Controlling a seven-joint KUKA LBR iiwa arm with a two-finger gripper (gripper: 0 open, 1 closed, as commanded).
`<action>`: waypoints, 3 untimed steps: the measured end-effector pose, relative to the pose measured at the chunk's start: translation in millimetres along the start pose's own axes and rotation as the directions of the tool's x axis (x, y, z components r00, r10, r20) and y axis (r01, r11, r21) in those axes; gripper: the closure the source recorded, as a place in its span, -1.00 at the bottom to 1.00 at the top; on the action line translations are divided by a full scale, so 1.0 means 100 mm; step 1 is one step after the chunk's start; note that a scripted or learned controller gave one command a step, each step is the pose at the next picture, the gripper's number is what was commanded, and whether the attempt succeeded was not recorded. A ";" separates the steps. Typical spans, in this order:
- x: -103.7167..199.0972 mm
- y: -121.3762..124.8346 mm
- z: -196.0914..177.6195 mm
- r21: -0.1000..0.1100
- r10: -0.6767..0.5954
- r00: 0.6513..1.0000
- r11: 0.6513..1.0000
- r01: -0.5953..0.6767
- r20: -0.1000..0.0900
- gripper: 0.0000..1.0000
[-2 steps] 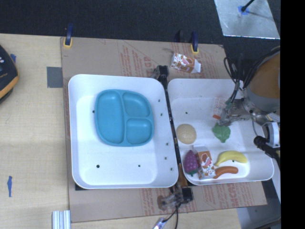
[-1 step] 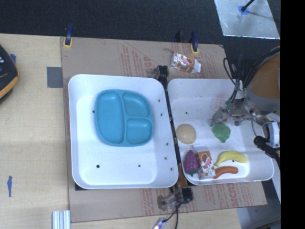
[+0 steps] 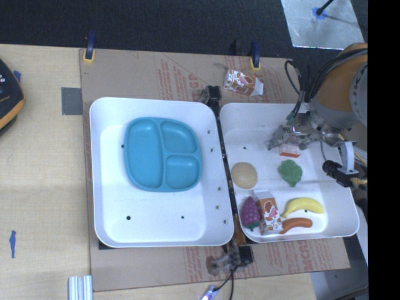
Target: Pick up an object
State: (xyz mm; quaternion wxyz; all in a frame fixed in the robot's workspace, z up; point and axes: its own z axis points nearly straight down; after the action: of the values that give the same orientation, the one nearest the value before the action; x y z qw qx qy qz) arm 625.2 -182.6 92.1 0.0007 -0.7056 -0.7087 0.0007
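Right now my gripper is hovering low in the right bin, its fingers spreading apart with nothing between them. Just beneath the fingertips a small red strip is lying with its long axis running left to right. Slightly lower the broccoli is sitting, near the strip but apart from it. To its left the round tan bun is resting by the bin's left wall. Along the front edge the grapes, a small carton, the sausage and the banana are crowding together; the banana's long axis is running left to right, curving over the sausage. In the left bin a blue divided plate is lying. Behind the bins a small packet is lying on the cardboard.
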 end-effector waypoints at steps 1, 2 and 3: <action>-0.09 -0.46 0.01 0.002 -0.001 1.000 1.000 0.001 0.001 -1.00; -0.10 -0.46 -0.10 0.003 -0.003 1.000 1.000 0.003 0.002 1.00; -0.10 -0.46 -0.10 0.004 -0.004 1.000 1.000 0.004 0.002 -1.00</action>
State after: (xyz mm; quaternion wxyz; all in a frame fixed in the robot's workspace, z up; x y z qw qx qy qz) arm 579.5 -193.0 102.1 0.0013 -0.7042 -0.7100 0.0026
